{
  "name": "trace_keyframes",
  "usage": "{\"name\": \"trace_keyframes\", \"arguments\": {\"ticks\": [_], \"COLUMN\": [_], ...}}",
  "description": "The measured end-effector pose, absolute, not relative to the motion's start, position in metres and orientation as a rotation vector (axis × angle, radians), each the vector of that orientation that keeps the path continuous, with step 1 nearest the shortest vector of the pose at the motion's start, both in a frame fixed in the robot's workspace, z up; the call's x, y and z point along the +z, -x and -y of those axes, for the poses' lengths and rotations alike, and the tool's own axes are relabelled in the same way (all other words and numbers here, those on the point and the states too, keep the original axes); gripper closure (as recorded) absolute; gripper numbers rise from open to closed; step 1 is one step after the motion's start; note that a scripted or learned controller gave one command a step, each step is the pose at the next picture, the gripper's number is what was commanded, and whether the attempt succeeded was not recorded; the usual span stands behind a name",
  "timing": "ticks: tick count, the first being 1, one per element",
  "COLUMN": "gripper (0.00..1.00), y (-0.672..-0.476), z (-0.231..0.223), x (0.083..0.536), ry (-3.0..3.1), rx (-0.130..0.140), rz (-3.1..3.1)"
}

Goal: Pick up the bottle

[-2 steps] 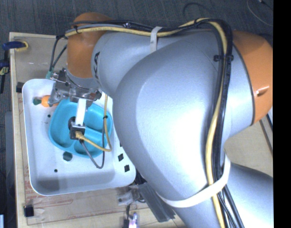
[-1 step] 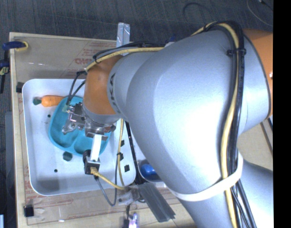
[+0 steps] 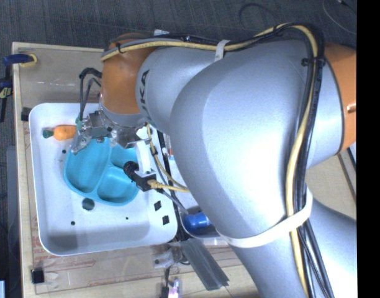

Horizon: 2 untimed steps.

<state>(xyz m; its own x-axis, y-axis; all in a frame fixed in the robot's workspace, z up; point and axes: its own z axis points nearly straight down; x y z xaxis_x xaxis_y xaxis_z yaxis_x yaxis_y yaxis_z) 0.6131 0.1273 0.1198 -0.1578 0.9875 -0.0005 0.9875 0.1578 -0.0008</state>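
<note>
My gripper (image 3: 89, 133) hangs low in the left bin (image 3: 59, 228), at the upper rim of a light blue two-lobed dish (image 3: 103, 172). The wrist and its cables hide the gripper's tips. A small orange object with a green end (image 3: 61, 131) lies just left of the gripper, near the bin's left wall. A dark blue rounded object (image 3: 196, 221) peeks out from under the arm at the near edge of the right bin; it may be the bottle, but most of it is hidden.
The grey arm (image 3: 252, 135) covers almost all of the right bin. A small dark round piece (image 3: 88, 204) lies below the dish. Blue clamps (image 3: 16, 59) sit on the bench's far left corner.
</note>
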Motion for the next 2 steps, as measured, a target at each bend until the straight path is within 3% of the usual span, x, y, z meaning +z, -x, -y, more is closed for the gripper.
{"name": "trace_keyframes", "arguments": {"ticks": [1,2], "gripper": [0.00,0.00], "y": [-0.556,-0.524], "z": [-0.084,-0.010], "x": [0.192,0.191], "ry": [2.102,1.972], "rx": [0.004,0.004], "rz": [2.332,2.443]}}
